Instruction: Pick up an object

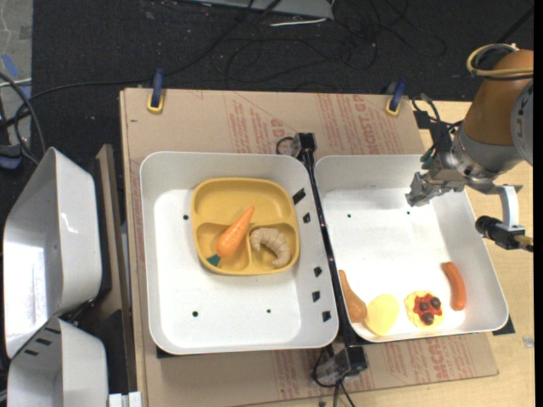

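Over the far right of the right bin point(399, 227), the gripper point(422, 190) is seen, though whether anything is held cannot be told. Food toys, such as the sausage point(456, 285), are clustered along the near wall, well apart. A grasp could be spoiled there by the wall.

Grey KUKA arm point(501, 134) with rounded, smooth casing. Broad orange band point(494, 100) above the wrist, glossy and bulbous, with a pale yellowish ring or cable looped at its top. Black cables trail along the wrist section. Dark grey metal two-finger gripper point(422, 190), small and angular. White bracket with a black fitting on the lower side
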`<state>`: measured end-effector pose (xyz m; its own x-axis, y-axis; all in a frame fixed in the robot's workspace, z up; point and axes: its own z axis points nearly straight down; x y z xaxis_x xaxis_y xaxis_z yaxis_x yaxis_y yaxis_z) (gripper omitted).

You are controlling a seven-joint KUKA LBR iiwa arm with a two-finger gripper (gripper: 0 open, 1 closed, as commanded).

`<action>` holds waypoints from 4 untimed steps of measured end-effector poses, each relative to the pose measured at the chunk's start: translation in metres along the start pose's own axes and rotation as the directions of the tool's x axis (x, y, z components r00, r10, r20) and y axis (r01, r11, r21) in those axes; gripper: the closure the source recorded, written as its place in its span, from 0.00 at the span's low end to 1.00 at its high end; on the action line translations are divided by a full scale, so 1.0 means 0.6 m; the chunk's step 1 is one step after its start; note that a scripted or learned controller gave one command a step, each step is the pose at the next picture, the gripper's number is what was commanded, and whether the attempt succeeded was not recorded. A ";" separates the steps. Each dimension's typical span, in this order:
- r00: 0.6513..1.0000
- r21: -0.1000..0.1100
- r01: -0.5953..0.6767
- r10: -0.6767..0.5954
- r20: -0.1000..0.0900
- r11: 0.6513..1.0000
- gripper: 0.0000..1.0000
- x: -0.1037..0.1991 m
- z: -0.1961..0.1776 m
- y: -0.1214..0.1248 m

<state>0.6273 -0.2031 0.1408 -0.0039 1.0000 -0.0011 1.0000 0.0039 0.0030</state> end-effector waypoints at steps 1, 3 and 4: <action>1.000 -0.004 0.000 0.000 0.001 1.000 1.00 0.009 -0.078 0.013; 1.000 0.004 0.004 -0.004 -0.003 1.000 1.00 0.105 -0.147 -0.023; 1.000 0.004 0.003 -0.003 -0.003 1.000 1.00 0.180 -0.158 -0.039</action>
<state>0.6030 -0.0951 0.2352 -0.0073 1.0000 0.0017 1.0000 0.0073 -0.0009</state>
